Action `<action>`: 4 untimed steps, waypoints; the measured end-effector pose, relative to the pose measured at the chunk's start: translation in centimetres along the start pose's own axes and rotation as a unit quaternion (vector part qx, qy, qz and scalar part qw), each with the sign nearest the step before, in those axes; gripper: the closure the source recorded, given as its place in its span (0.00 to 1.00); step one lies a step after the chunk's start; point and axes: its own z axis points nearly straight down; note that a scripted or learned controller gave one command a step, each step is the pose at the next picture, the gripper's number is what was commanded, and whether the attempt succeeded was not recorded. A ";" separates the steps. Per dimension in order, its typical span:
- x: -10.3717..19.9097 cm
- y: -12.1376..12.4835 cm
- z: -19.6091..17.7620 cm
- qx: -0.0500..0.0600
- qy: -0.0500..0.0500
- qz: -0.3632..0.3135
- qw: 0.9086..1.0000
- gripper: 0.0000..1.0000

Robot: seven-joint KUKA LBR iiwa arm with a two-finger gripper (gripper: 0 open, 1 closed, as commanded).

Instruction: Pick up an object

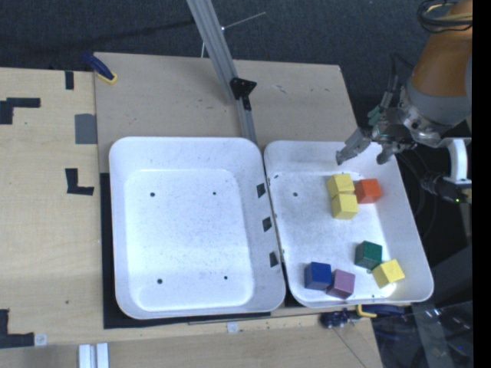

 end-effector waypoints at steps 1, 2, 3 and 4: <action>0.0 0.0 0.0 0.000 0.000 0.000 1.000 0.00; 0.1 0.4 6.3 0.003 0.000 0.000 1.000 0.00; 0.2 0.9 10.9 0.002 0.000 0.000 1.000 0.00; -0.3 1.6 14.3 -0.011 -0.004 0.000 1.000 0.00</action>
